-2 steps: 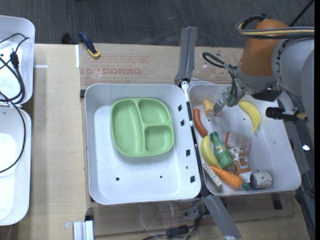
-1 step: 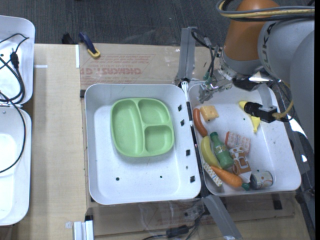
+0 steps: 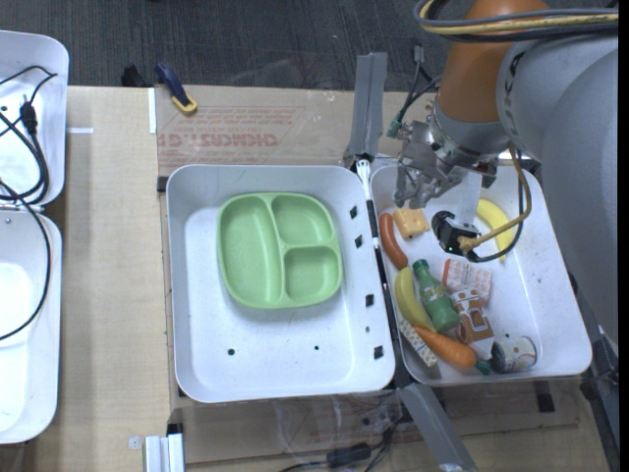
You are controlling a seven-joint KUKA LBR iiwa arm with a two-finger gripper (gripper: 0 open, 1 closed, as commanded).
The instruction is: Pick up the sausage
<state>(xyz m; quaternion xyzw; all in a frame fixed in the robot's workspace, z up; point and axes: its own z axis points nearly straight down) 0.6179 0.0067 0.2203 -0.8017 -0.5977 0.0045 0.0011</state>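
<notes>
Red and long, the sausage [image 3: 392, 241] lies in the right bin [image 3: 550, 264], close to the bin's left wall. It is tilted a little. My gripper [image 3: 425, 187] hangs over the far end of that bin, just past the sausage's top end. I cannot tell how my gripper's tips stand, because they are dark and blurry from up here. I see nothing held in it.

Just right of the sausage is a small yellow block [image 3: 411, 224], maybe cheese. Below the sausage, toward the near end of the bin, a banana [image 3: 409, 299] lies along the left wall. A green bottle [image 3: 433, 296] rests beside the banana. A carrot [image 3: 447, 349] lies at the near end of the bin. A red and white packet [image 3: 469, 288] sits right of the bottle. Another banana [image 3: 494, 226] lies right of my gripper.

Left of the sausage, over the wall, is the left bin [image 3: 197, 342]. A green plate [image 3: 280, 250] with three parts sits in it.
</notes>
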